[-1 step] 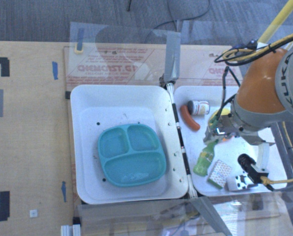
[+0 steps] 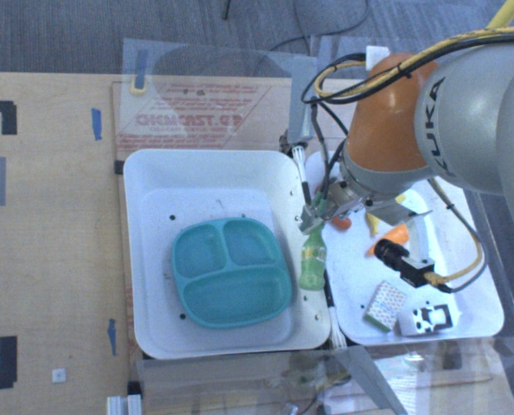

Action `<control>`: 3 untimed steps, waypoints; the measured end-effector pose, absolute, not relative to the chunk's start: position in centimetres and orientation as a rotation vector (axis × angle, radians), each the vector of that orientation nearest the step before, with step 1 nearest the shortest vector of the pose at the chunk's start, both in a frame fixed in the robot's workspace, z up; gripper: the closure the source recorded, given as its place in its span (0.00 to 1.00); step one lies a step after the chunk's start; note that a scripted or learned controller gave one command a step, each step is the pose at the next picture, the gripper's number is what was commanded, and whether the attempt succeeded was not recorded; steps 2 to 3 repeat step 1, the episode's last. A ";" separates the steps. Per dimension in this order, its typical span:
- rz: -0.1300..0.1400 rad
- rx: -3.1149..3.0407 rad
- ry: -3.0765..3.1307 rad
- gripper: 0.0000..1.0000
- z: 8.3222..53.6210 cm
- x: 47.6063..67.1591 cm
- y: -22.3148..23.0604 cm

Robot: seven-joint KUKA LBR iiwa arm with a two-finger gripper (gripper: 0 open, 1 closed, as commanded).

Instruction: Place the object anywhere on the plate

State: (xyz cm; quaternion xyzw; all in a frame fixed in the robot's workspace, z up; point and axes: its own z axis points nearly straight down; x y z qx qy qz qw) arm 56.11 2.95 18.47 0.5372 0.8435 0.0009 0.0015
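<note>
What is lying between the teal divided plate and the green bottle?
In the camera view, only bare white floor and the right wall of the left bin separate the teal divided plate from the green bottle.

The grey arm [image 2: 472, 102] reaches in with its orange band [image 2: 386, 128] above the wrist. Below the band hangs the tool [image 2: 313, 223], pointing down, with cables looped over the wrist behind it.

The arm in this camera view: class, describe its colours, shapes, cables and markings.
The arm is bulky and rounded, with a grey shell and a glossy orange band above the wrist. Black letters run down the grey shell. Yellow and black cables loop over the orange band.
</note>
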 end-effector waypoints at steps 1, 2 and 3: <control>0.003 1.686 2.647 0.00 18.5 56.1 2.9; 0.003 1.686 2.647 0.00 18.5 56.1 2.9; 0.003 1.686 2.647 0.00 18.5 56.1 2.9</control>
